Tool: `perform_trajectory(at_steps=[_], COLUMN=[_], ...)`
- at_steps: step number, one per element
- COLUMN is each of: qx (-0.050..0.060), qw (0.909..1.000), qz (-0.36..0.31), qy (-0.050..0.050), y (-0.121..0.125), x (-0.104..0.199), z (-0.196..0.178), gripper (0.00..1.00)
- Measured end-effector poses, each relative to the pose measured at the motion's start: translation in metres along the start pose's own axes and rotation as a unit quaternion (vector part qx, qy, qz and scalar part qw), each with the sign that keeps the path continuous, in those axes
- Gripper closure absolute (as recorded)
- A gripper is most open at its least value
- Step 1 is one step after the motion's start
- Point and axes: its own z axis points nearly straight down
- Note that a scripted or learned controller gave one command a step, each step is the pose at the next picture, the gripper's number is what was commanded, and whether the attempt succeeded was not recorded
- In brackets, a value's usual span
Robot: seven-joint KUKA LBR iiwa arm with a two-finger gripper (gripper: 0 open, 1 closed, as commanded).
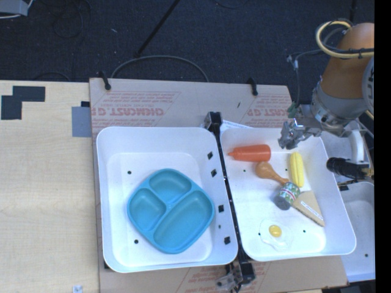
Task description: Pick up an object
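Gripper (pixel 289 137), its open-or-closed state not discernible, hovers over the far edge of the right bin (pixel 342 224), near the toy carrot (pixel 250 153) lying by that edge; a sound grasp would probably straddle the carrot's narrow width.

The table (pixel 43 194) is pale wood, with dark patches near its far left edge; a printed cardboard sheet (pixel 183 105) lies flat on it; on the cardboard sit two shallow white bins side by side, the left bin (pixel 113 145) and the right bin (pixel 339 224), their inner edges touching.
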Motion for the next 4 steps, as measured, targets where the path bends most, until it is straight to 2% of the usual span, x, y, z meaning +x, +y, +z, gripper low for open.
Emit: perform_trajectory(at_steps=[1, 3, 4], qx=[-0.001, 0.003, 0.003], qw=[1.0, 1.0, 1.0], qz=[0.0, -0.001, -0.001], qy=[0.0, 0.001, 0.001], y=[-0.001, -0.015, -0.03], x=[0.0, 0.092, 0.139], z=[-0.064, -0.031, -0.032], gripper=[1.0, 1.0, 1.0])
